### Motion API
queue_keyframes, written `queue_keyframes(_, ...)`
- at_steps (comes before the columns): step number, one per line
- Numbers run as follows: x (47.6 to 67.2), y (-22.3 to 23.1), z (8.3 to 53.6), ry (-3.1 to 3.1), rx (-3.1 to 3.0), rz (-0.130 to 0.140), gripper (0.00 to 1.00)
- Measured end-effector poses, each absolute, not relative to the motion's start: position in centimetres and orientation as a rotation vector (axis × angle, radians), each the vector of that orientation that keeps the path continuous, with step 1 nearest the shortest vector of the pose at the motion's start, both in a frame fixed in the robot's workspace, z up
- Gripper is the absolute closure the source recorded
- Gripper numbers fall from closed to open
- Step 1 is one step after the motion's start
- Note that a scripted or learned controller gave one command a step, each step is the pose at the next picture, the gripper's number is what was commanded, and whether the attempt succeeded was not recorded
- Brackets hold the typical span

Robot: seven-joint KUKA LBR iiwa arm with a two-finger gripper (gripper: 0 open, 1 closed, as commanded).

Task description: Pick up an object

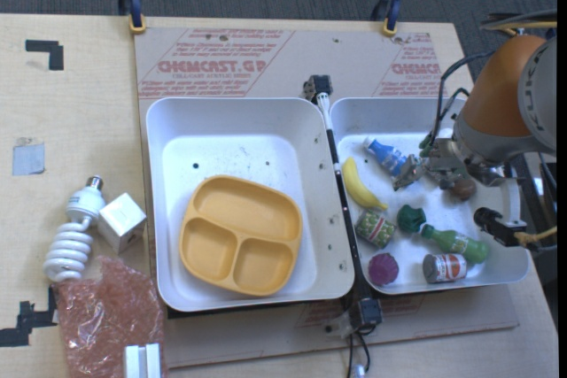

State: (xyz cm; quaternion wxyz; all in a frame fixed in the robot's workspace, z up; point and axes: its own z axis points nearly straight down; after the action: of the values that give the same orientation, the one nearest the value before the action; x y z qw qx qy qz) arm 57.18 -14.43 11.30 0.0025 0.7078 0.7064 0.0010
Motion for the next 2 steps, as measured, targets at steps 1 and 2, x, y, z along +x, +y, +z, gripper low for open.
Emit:
queue_keyframes(1, 53.5, -10.1, 9.3, 2.219, 2.221, 0.003, 0.00)
queue_keyframes(2, 53.6, -10.2, 10.4, 2.216, 2.220, 0.007, 1.00)
